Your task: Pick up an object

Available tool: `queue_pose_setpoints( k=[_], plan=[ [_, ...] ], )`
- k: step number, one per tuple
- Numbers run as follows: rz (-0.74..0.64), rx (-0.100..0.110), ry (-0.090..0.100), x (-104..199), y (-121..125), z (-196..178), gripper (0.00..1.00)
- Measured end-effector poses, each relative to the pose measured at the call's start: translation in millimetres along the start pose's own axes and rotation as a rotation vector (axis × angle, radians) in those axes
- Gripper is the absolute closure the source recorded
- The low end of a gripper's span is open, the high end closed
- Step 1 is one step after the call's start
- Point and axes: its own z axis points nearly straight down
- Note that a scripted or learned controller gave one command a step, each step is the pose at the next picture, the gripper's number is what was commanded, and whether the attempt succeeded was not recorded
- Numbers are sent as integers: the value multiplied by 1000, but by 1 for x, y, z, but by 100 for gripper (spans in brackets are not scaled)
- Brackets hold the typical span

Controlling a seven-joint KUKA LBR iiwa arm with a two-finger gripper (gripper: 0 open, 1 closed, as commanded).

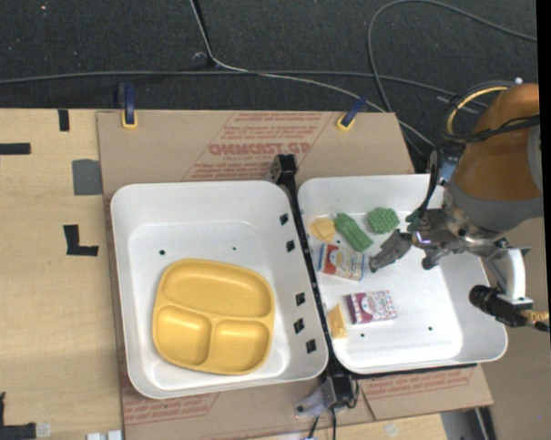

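So nothing is picked up yet, as far as I can tell. The arm (pixel 497 173) reaches in over the right bin (pixel 445 348), and the tool (pixel 407 252) hangs above the bin floor, roughly in the middle of its upper half. Its two dark fingers (pixel 386 253) look spread apart, with nothing between them.

All the candidates are lying loose in that right bin: a green oblong thing (pixel 353 230) and a green round lumpy piece (pixel 382 220) near the top, a small yellow piece (pixel 322 228) just beside the oblong one, a red and white packet (pixel 341 262) below them, a dark maroon packet (pixel 370 307) further down, and another little yellow bit (pixel 336 321) against the left wall. The left finger of the tool sits just beside the red and white packet (touching it or not, I can't say from this angle).

The left bin (pixel 132 266) holds a yellow divided tray (pixel 213 315), well apart from the arm, so I doubt that's the target.

My read: this is the approach stage. Still to do is basically everything that counts, meaning come down on one item, close on it, and lift it clear. The items near the top are bunched up, so a clean grab of just one could be fiddly.
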Motion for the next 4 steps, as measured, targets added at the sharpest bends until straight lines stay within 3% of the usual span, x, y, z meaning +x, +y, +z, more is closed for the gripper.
queue_pose_setpoints(
  k=[1,3,4],
  plan=[
    [-4,-13,-2,0,3,-7,0],
    [-3,-7,-1,7,0,101,0],
    [-4,-13,-3,7,0,131,0]
  ],
)
